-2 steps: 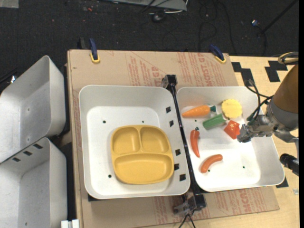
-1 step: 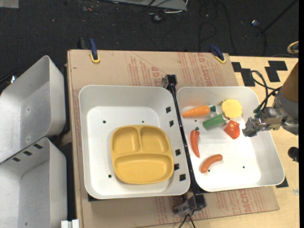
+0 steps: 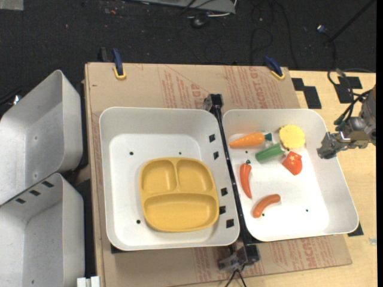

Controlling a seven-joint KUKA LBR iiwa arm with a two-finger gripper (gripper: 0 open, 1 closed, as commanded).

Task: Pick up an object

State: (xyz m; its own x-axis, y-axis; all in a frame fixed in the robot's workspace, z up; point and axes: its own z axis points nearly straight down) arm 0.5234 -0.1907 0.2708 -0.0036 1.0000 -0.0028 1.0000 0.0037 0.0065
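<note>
- End effector (image 3: 329, 146) at frame's right edge, over right bin's (image 3: 335, 217) rim; grip state impossible to tell.
- Nearest: red strawberry-like toy (image 3: 292, 162), just left, slightly lower.

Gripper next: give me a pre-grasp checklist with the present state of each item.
1. Gripper over the right bin: not ok, it sits at the bin's right rim.
2. Fingers open: cannot tell, too small and dark.
3. Nothing held: cannot tell.
4. Targets in reach: ok; strawberry lies nearest, then corn.
5. Targets apart: not ok up top, where carrot, cucumber and corn crowd together; sausage and chili lie free.
6. Left bin: ok, yellow tray lies flat.
</note>
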